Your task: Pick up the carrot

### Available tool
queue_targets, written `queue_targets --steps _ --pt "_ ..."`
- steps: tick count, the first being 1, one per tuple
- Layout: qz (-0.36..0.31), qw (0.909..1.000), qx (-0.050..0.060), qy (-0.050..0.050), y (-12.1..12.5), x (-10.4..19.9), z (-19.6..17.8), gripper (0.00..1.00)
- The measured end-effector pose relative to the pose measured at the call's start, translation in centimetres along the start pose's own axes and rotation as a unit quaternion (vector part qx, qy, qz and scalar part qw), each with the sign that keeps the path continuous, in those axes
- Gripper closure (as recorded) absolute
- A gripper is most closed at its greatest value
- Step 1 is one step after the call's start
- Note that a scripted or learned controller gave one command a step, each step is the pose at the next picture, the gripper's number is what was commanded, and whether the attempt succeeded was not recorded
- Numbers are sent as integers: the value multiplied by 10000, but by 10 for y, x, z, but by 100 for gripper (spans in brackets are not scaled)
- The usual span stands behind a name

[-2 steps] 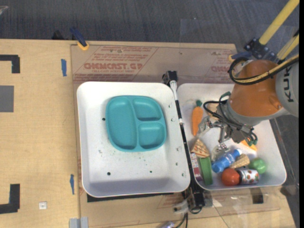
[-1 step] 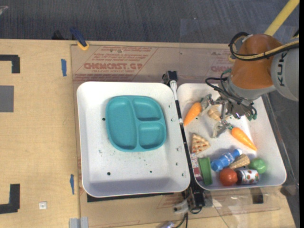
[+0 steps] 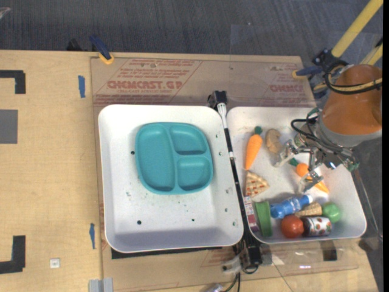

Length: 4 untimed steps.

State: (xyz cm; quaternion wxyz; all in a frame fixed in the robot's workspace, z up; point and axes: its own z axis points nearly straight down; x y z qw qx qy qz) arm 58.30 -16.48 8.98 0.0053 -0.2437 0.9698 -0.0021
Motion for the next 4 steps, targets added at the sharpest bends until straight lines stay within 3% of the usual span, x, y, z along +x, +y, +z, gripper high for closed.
queue_targets --steps 1,2,3,4 --pt "2259 9741 4 -8 -12 34 0 0" --pt "2248 9744 34 -68 -14 30 -14 100" --pt "2249 9744 29 -61 -13 30 -13 0" --pt "2681 9634 19 -22 14 45 -1 0"
